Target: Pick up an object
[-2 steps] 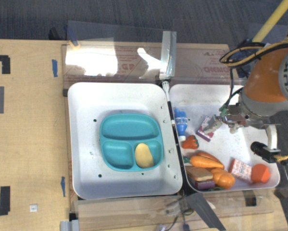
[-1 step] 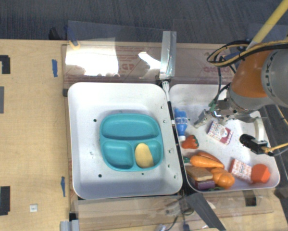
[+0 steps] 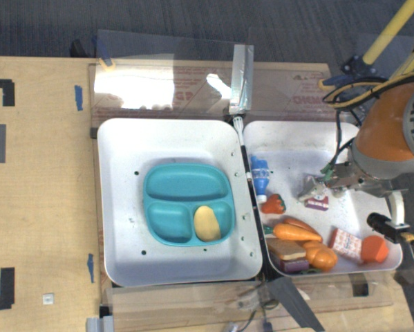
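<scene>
Your gripper (image 3: 316,187) hangs low in the right bin (image 3: 289,140), over a small card (image 3: 318,202); you cannot tell how it is set. Carrot (image 3: 298,232), orange (image 3: 322,258), bottle (image 3: 260,173) and box (image 3: 345,241) lie nearby. The potato (image 3: 207,223) sits in the tray (image 3: 186,185), left bin (image 3: 124,206).

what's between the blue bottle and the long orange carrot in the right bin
In the camera view, a small red toy pepper with a green stem lies between the blue bottle and the long orange carrot.
</scene>
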Robot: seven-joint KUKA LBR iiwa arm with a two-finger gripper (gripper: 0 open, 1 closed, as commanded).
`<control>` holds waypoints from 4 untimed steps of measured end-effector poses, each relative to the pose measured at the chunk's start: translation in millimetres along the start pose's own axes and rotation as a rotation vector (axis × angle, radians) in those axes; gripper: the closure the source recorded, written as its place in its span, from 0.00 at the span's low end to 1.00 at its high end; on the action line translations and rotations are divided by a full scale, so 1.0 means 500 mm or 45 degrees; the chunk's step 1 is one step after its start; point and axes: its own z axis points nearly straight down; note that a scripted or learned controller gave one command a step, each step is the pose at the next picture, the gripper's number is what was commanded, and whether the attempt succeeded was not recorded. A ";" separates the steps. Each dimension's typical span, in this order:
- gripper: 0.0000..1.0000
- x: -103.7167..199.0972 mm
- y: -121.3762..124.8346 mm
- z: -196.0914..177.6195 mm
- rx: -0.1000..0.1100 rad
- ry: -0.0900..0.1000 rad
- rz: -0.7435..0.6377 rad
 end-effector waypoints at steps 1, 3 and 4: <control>0.00 0.048 0.094 -0.108 0.000 0.003 0.279; 1.00 0.005 0.067 -0.022 -0.007 0.001 0.259; 1.00 0.199 0.196 -0.247 -0.010 0.007 0.223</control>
